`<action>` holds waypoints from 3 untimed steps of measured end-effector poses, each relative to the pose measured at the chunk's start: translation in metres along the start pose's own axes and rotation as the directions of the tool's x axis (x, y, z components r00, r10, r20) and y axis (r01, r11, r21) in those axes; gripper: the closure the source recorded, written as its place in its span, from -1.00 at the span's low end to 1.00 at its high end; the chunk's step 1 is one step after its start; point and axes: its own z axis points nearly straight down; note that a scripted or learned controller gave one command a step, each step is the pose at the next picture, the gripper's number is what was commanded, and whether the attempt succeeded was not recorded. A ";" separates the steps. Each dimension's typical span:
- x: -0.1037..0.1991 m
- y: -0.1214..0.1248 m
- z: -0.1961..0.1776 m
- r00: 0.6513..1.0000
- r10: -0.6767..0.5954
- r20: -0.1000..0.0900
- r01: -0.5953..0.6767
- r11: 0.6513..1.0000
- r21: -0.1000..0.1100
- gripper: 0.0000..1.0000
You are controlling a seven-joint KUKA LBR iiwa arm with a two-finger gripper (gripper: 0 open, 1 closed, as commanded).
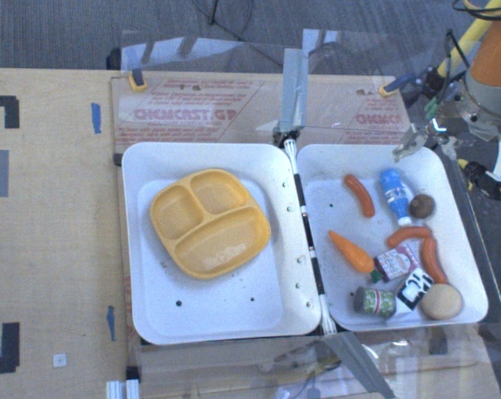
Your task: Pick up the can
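While the can [375,301] lies untouched, the gripper [416,142] hangs above.
Can: front edge of the right bin [333,169], beside a black-and-white carton [416,288]. Gripper: far right corner, finger spread indiscernible.

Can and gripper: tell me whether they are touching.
Apart. The camera view shows the gripper at the right bin's far edge, while the can lies at the bin's near edge, with the carrot and sausage between.
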 end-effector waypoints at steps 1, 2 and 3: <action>0.044 -0.051 0.098 0.994 0.113 0.000 -0.113 0.994 0.000 -1.00; 0.095 -0.095 0.113 0.959 0.283 -0.002 -0.283 0.959 -0.006 -1.00; -0.005 -0.122 -0.003 1.000 -0.006 0.001 0.006 1.000 -0.001 -1.00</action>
